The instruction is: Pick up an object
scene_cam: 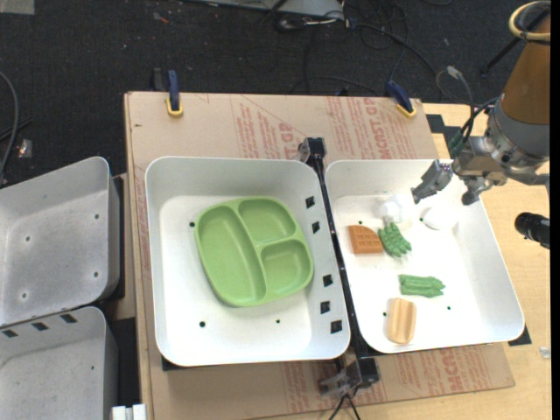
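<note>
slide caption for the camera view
Gripper open above the right bin of toy food; green tray in the left bin.

Lime-green plate (255, 252) in white left bin (166, 234); right bin (490, 269) w/ orange-brown waffle (365, 239), two green bits (394, 239) (421, 285), tan roll (401, 320).

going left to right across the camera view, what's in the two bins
green divided plate → brown waffle piece → tan bread roll → green leafy piece → white round piece, with the hand above the right bin's far right.
</note>
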`<state>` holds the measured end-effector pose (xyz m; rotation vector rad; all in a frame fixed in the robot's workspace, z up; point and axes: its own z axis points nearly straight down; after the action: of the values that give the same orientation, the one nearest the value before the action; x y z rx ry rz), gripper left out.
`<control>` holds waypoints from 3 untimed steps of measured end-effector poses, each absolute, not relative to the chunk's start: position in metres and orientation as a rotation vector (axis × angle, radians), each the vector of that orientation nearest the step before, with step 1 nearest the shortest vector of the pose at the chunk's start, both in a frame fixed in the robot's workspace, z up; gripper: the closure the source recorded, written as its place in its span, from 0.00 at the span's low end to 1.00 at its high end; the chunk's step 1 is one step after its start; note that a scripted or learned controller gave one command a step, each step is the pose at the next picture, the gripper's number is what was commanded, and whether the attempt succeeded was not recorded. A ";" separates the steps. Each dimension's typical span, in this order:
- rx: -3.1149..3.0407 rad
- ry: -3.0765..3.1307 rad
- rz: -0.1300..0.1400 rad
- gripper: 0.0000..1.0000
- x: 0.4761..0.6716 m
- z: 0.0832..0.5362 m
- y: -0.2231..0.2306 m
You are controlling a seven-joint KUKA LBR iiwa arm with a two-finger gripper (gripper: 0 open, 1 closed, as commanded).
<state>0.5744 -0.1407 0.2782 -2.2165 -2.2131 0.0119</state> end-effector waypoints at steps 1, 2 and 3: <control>-2.220 -2.222 0.001 0.00 0.576 0.285 -0.140; -2.219 -2.220 0.004 0.00 0.578 0.241 -0.136; -2.220 -2.218 0.004 0.00 0.581 0.179 -0.140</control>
<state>0.5810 -0.1402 0.1789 -2.2204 -2.2177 0.0044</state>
